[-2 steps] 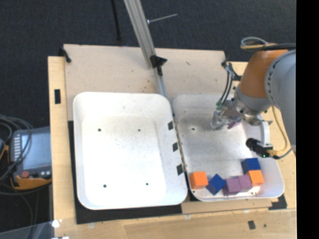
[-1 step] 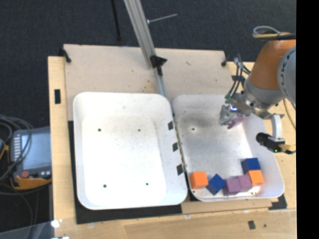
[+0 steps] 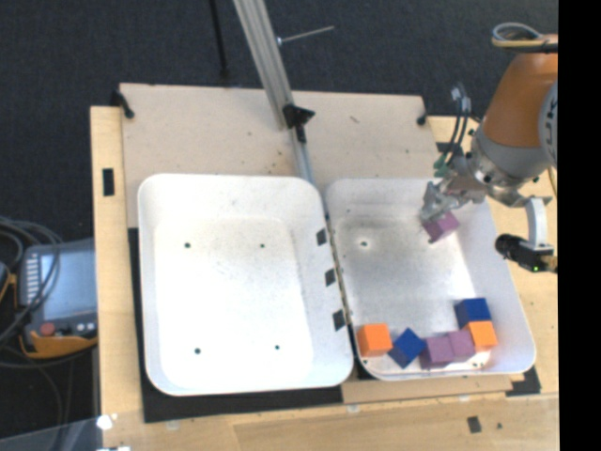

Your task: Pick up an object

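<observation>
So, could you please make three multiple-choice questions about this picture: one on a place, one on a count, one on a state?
1. In which bin do the loose blocks lie?
A. left bin
B. right bin
C. both bins

2. How many orange blocks are there?
A. one
B. two
C. four

3. What is at the gripper?
A. a purple block
B. a blue block
C. an orange block

Answers:
1 B: they cluster along the near edge of the right bin.
2 B: orange blocks at and.
3 A: the purple block sits at the gripper, raised above the floor.
</observation>
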`<state>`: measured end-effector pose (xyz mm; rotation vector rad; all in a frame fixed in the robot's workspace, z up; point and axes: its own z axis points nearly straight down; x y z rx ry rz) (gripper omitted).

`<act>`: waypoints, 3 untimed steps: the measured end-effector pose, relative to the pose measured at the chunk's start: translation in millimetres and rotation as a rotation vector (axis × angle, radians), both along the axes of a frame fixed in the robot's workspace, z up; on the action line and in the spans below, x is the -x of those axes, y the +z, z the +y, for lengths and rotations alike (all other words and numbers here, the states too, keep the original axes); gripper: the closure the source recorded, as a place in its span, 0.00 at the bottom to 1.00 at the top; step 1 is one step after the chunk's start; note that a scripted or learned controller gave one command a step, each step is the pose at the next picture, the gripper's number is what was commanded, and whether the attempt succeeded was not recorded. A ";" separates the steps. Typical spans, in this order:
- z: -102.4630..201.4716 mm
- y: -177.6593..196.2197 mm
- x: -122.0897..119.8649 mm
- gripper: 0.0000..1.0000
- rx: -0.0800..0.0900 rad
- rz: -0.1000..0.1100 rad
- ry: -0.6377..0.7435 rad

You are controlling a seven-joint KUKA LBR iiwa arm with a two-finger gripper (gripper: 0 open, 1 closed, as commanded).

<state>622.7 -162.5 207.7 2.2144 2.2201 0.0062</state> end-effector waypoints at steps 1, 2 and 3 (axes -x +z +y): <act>6.0 51.0 4.6 1.00 0.001 -0.001 0.002; 52.8 38.9 2.2 1.00 -0.001 0.006 0.003; 99.8 28.4 -6.8 1.00 -0.002 0.009 0.003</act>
